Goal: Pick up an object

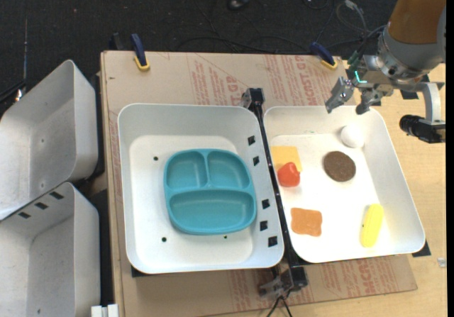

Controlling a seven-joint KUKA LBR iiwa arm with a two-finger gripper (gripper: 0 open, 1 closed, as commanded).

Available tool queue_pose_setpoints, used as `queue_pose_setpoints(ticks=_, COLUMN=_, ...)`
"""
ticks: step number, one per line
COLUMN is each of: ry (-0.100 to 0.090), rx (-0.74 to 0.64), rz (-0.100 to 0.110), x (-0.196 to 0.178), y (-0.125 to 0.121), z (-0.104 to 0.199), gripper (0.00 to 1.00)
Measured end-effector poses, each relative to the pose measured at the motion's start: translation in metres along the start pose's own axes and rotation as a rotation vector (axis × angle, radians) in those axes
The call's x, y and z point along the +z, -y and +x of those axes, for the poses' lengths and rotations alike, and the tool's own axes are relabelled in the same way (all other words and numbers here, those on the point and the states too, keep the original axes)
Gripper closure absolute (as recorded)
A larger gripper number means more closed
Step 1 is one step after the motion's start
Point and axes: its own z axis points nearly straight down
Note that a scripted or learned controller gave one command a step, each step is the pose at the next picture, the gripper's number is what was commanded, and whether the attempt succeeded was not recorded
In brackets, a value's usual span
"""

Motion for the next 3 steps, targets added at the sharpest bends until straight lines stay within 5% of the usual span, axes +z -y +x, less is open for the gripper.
queue_pose_setpoints(ticks=1, ry=0.001, rx=0.000, rz=-0.003, x=-0.002, y=-0.001, z=0.000, gripper=0.00)
queue_pose_setpoints(ticks=3, ry=0.000, rx=0.002, rz=0.002, x=0.091, y=0.004, z=0.008, gripper=0.00)
